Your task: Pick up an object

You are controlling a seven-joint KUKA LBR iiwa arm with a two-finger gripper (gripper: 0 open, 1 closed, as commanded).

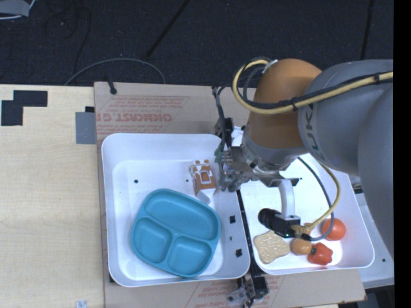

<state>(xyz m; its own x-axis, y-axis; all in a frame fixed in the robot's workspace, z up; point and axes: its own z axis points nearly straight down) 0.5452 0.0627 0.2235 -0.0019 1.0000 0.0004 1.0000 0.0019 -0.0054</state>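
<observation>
Two white bins sit side by side. The left bin (122,185) carries one blue three-compartment plate (174,233) towards its near edge and one small orange-and-white toy (203,176) by its right wall. The gripper (228,172) hangs just beside that toy, over the divide between the bins. Whether it is released or clenched cannot be told. Along the near edge of the right bin (356,236) lie one toast slice (270,248), one tan lump (300,246), one orange-red ball (334,228) and one red piece (320,254).
</observation>
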